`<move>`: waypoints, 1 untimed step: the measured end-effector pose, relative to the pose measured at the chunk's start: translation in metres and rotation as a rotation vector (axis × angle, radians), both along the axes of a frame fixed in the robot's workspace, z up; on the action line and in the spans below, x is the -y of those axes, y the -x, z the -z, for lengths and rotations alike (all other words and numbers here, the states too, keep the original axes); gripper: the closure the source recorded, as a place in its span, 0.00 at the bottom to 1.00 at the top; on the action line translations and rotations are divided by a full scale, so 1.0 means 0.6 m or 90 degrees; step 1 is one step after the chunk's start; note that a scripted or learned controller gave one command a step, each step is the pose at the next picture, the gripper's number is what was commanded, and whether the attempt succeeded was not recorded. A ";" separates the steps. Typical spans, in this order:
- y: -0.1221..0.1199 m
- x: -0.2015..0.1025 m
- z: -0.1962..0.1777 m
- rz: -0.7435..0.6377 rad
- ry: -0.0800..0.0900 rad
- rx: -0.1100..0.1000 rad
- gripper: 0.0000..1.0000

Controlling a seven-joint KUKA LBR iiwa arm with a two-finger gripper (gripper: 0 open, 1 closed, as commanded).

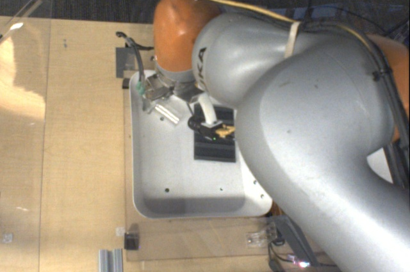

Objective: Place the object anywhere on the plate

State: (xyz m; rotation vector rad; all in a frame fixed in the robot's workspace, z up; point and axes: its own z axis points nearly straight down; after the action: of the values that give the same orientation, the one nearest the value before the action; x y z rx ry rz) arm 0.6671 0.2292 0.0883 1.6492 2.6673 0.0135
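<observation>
My gripper (157, 101) hangs low over the back left corner of a shallow white bin (186, 203), close to its left wall. The orange band of the wrist sits right above it and hides what lies beneath. The big grey arm covers the right side of the bin and everything further right. A tiny green speck (138, 89) shows at the gripper's left edge; I cannot tell what it is. I cannot make out any object held in the gripper.
The bin's front floor shows bare white with two small dark dots (167, 189). A black bracket (122, 63) stands on the wooden bench (64, 136) just behind the bin's left corner. A small dark block (131, 240) sits near the front edge.
</observation>
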 end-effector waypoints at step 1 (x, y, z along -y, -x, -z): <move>0.099 0.025 -0.003 -0.166 0.002 0.002 1.00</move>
State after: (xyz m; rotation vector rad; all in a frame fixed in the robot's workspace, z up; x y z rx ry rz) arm 0.6078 0.2141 0.0903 1.2878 2.8556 0.0139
